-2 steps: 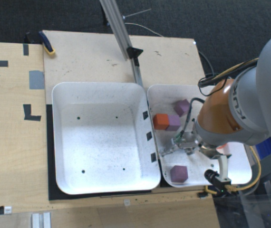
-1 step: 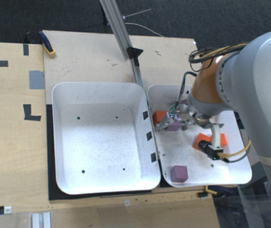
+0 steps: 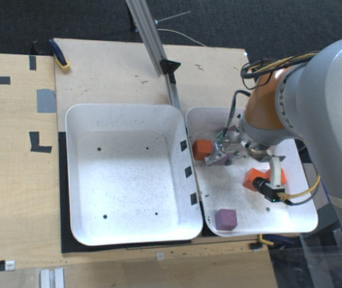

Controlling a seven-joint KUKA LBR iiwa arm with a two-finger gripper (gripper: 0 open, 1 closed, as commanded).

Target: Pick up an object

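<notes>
My gripper [image 3: 220, 153] reaches down into the right bin [image 3: 291, 219], near its left wall. An orange block [image 3: 202, 149] lies just left of the fingertips, touching or nearly touching them. A second orange object [image 3: 257, 177] sits to the right, partly behind the arm's wrist. A purple block [image 3: 225, 219] rests near the bin's front edge. The wrist hides how the fingers stand, and nothing shows between them.
The left bin [image 3: 129, 173] sits beside the right one, their walls meeting at the middle. A metal rail [image 3: 150, 32] slants down from the top toward the bins' junction. A cable [image 3: 300, 194] loops off the wrist over the right bin.
</notes>
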